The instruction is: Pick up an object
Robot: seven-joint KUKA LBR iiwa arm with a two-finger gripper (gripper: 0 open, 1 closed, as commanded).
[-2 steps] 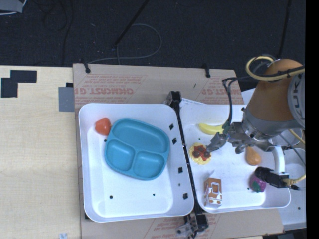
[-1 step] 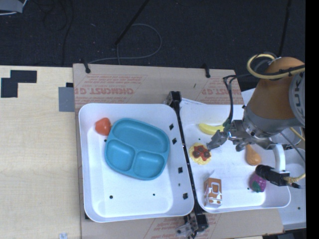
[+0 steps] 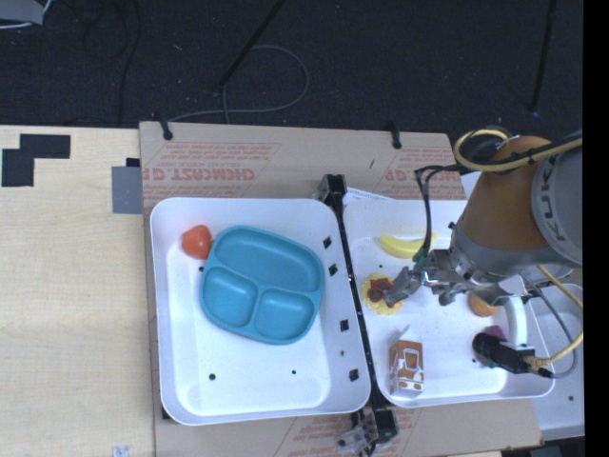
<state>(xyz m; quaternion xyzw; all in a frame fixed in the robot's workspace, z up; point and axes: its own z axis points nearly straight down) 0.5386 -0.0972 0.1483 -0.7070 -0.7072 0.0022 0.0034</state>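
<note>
We're looking down on a pale wooden desk (image 3: 67, 303), and beyond its far edge a dark floor (image 3: 381, 46) is carrying a tangle of cables (image 3: 269, 48). A cardboard sheet (image 3: 285, 155) with red print is lying on the desk under two white bins set side by side.

The left bin (image 3: 247, 379) is holding a blue divided plate (image 3: 262, 284), with an orange ball (image 3: 196, 242) sitting just beside the plate's far left corner.

The action is all in the right bin (image 3: 447, 369). The arm (image 3: 509, 212) is reaching in from the right, orange band showing, and the gripper (image 3: 398, 291) is pointing left toward the divider between the bins. Whether it's apart or together, I cannot tell from this slant.

The red-and-yellow toy (image 3: 377, 295) is lying on the bin floor near the divider, right at the tip of the gripper, touching it or very nearly so. I can't make out any of it sitting inside the gripper.

A banana (image 3: 402, 247) is lying just beyond the gripper, toward the far wall. A small orange-and-white carton (image 3: 406, 366) is resting well to the near side, by the front rim. An orange thing (image 3: 482, 305) and a magenta thing (image 3: 496, 333) are peeking out from under the wrist, too hidden to name.
</note>
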